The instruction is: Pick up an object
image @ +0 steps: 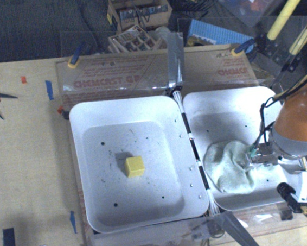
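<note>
Camera view, read from the left, starts with the left bin (pixel 86 154), a shallow white tray, and everything else is easiest placed against the central seam where it meets its neighbour. A small yellow block (pixel 135 166) sits alone on the floor of that tray, well to the left of the seam and clear of every wall. Just right of the seam lies the right bin (pixel 222 104), and in its near half a crumpled pale green cloth (pixel 230 167) is bunched up, its left edge close to the seam. Further right, the gripper (pixel 257 156) is down at the cloth's right edge, apparently touching or pressing into the fabric; from up here I cannot tell how wide it stands or whether any cloth is caught in it. The grey arm with its orange band (pixel 300 120) hangs over the far right side of that tray. The cloth looks to be the target. To do this well, I would want the tool sunk into a raised fold rather than the flat hem, then lifted straight and slowly so the limp fabric does not slide free.
</note>
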### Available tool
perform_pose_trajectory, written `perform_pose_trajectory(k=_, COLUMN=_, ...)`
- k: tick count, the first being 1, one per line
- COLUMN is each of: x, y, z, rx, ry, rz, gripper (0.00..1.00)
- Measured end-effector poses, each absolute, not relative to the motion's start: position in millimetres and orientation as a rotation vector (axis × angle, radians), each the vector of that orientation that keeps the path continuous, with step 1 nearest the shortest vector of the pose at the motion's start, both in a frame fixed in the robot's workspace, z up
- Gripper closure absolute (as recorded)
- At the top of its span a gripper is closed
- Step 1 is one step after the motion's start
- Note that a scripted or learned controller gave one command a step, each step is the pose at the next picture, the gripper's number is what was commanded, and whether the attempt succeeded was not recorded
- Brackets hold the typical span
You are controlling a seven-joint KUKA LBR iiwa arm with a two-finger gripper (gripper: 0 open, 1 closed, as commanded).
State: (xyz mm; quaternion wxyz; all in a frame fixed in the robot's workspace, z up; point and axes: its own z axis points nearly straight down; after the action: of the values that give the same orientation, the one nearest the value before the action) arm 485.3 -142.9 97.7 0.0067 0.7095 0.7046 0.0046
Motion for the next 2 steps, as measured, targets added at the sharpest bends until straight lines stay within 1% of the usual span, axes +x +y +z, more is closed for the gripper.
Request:
perform_pose_trajectory(k=1, x=521.4, y=-167.9, z=161.9, rx=2.461, ry=1.957, rz=-0.006, gripper=1.0)
perform_pose_trajectory(k=2, x=522.0, y=-168.8, z=168.6, rx=2.462, ry=1.959, rz=-0.011, gripper=1.0)
